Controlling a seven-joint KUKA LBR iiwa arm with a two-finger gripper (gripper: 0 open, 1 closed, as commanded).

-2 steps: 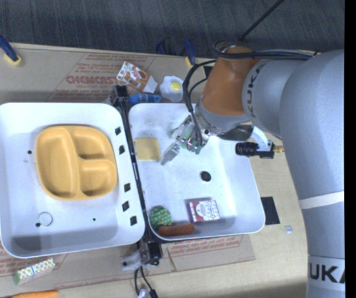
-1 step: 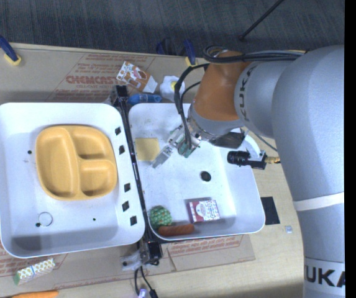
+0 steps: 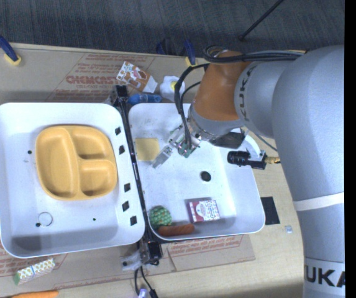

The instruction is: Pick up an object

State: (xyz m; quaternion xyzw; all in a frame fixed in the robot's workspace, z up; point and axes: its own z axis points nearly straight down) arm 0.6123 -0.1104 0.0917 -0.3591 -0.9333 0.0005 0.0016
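- Since the gripper (image 3: 173, 149) hangs over the upper left part of the right bin (image 3: 243, 194), the likeliest thing to pick is the pale yellow square (image 3: 146, 148) lying flat on that bin's floor, just beside its left wall.
- The fingertips (image 3: 161, 159) sit close by the square's right edge; whether they are spread or pressed together I cannot tell, and nothing shows between them.
- The square looks thin, light and probably soft, like a sponge or a slice of toy cheese, so it may bend or slide; a hold across two opposite edges, pressing down to the floor, seems best.
- Toward the right bin's near wall lie a small red box (image 3: 202, 210), a green ball (image 3: 160, 215) and a reddish sausage (image 3: 176, 230), the last two almost touching.
- The box looks stiff and light, easy to pinch across its short sides; the ball may roll.
- Left of the right bin, the other bin (image 3: 7, 166) holds a yellow divided tray (image 3: 76, 161), too wide for the fingers.
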